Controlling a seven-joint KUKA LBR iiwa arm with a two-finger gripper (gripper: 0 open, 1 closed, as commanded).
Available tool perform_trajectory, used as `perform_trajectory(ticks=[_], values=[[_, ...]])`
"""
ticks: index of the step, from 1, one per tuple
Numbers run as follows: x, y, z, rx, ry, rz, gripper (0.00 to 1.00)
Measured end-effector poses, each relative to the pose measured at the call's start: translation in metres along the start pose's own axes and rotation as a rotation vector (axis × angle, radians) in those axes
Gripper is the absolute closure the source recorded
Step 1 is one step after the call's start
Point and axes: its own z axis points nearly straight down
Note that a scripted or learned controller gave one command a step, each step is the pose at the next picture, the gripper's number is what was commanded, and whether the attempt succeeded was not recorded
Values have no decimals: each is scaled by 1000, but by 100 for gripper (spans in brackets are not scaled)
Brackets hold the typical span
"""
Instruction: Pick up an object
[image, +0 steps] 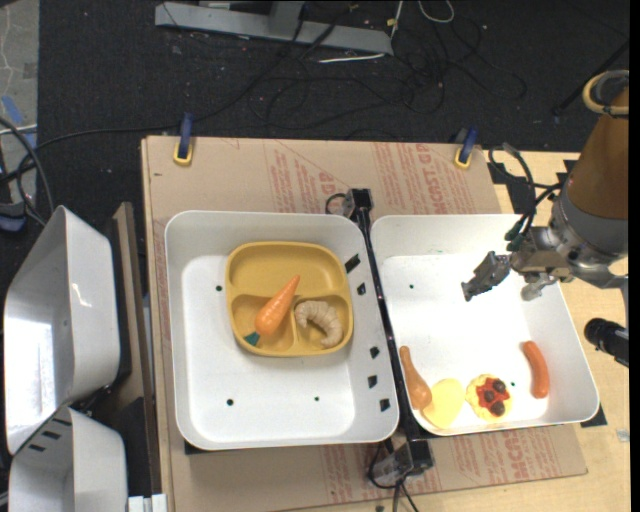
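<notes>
Jaws look open, gripper (508, 279) w/ sausage (537, 368) near, below-right.

Right bin (430, 240): wide bare floor in the middle and far part; sausage (537, 368), pizza slice (489, 395) and drumstick (415, 378) crowd the near wall. Left bin (200, 330): yellow tray (290, 262) fills the centre, bare margins around, apparently.

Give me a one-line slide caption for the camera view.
End effector above the right bin holding toy foods; yellow plate with carrot in the left bin.
</notes>
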Motion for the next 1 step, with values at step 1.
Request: perform_trajectory(ticks=[1], values=[[0,2,-6,-11,-1,-3,0]])
